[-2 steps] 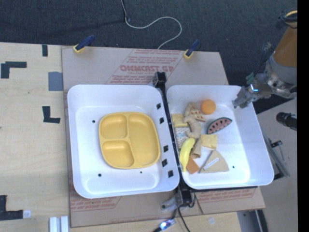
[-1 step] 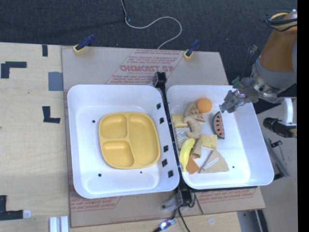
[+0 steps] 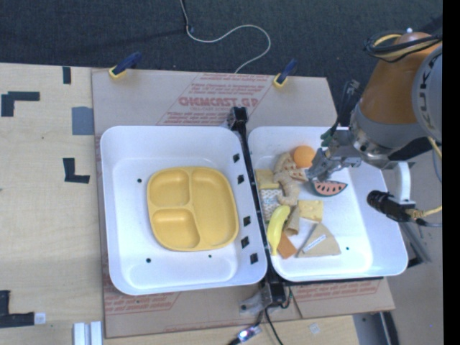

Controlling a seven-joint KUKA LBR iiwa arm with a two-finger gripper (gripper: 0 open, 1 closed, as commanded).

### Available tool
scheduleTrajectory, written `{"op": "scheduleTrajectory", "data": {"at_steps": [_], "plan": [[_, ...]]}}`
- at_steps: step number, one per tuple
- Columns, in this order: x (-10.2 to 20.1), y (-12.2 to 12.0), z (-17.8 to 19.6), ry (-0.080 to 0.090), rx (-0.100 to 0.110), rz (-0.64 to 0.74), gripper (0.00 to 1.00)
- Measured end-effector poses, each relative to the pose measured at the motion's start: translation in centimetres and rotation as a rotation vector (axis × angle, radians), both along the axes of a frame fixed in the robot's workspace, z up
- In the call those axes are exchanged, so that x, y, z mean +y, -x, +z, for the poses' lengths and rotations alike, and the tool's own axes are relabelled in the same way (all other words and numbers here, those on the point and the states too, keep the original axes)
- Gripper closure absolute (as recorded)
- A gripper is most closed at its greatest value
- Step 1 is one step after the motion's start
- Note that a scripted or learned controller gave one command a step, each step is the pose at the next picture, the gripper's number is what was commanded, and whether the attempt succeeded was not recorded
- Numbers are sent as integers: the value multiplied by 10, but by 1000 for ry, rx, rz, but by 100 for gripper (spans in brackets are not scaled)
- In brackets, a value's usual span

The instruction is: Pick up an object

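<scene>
Gripper (image 3: 321, 168) low over right bin (image 3: 374, 261), at left end of watermelon slice (image 3: 330, 187) and just right of orange ball (image 3: 304, 155). Finger opening not readable from overhead slant; dark fingertips merge with toys beneath. No item visibly between fingers, so no grasp confirmed.

Candidate objects all in right bin, heaped along its left side: orange ball at top, tan piece (image 3: 284, 172) beside it, banana (image 3: 277, 225) lower down against central divider, yellow cheese block (image 3: 310, 210), orange wedge (image 3: 286, 246), pale wedge (image 3: 323, 246) at bottom of heap. Watermelon slice nearest to tool, lying flat on bin floor, apparently touching or just beneath fingertips.

Left bin (image 3: 118, 192) carrying yellow sectioned plate (image 3: 192, 207), well apart from arm.

Judged status: approach done, tool at or near pick height over heap. Closure on an item, lift and clearance from bin not yet shown. Nothing raised off bin floor. Risk noted: crowded pile, thin flat slice likely to slip or neighbouring pieces to be nudged.
</scene>
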State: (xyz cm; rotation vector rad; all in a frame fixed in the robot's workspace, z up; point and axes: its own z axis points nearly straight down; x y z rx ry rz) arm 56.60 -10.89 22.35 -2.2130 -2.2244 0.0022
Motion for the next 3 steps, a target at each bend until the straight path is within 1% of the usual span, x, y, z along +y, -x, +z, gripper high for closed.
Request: {"op": "scheduleTrajectory", "data": {"at_steps": [1,2,3], "plan": [[43,17,6,0,-1,0,100],[92,28,11,0,-1,2,100],[137,44,-3,1,1,0,100]]}}
